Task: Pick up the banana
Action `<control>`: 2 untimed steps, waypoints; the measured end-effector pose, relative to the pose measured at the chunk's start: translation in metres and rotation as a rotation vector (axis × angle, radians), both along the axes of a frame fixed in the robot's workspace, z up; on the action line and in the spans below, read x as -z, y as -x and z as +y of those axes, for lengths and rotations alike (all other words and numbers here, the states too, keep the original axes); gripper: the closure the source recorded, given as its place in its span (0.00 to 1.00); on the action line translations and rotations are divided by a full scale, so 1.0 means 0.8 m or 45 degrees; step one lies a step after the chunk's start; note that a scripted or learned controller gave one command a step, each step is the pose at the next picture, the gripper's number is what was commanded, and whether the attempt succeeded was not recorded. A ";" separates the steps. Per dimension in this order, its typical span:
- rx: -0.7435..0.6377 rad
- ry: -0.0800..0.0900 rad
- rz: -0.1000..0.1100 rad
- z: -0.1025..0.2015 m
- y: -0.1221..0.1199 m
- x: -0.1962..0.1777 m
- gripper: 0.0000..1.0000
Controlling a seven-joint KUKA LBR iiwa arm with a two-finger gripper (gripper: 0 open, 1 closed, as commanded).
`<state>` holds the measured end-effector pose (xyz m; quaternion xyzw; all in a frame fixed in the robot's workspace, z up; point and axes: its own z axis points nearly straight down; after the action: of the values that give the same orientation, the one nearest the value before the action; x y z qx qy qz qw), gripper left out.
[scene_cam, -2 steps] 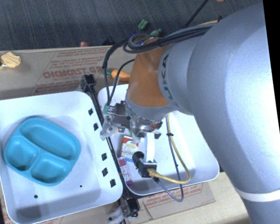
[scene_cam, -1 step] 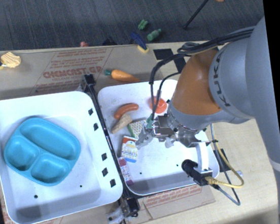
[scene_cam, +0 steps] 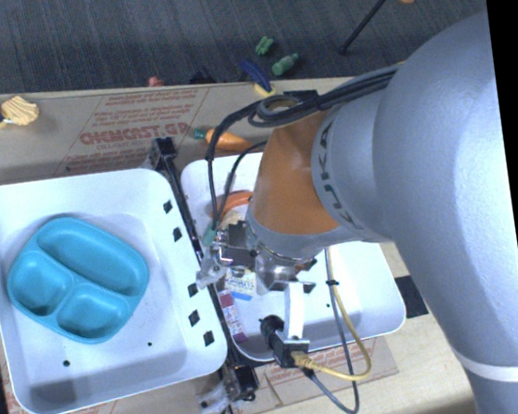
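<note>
My gripper point(scene_cam: 236, 276) hangs low over the left side of the right bin point(scene_cam: 384, 312), close to the wall between the two bins. The grey arm and its orange band point(scene_cam: 294, 187) cover most of that bin's floor. Under the wrist a small item with a white, red and blue label point(scene_cam: 241, 289) peeks out. An orange object point(scene_cam: 235, 201) lies just behind the gripper, partly hidden by cables. Whatever lies under the arm is hidden from the camera.
The left bin point(scene_cam: 92, 379) holds a blue three-compartment tray point(scene_cam: 77, 275). Black clips point(scene_cam: 186, 258) run along the wall between the bins. A yellow cable point(scene_cam: 341, 366) loops over the right bin's front rim. An orange-black item point(scene_cam: 230, 142) sits behind the right bin.
</note>
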<state>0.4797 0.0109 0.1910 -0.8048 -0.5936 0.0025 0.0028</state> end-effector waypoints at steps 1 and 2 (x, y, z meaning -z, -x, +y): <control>-0.059 0.002 -0.003 0.095 0.005 0.000 0.00; -0.192 0.001 -0.003 0.258 0.006 0.082 0.00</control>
<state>0.4749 0.2172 0.1254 -0.7579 -0.6524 0.0020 0.0013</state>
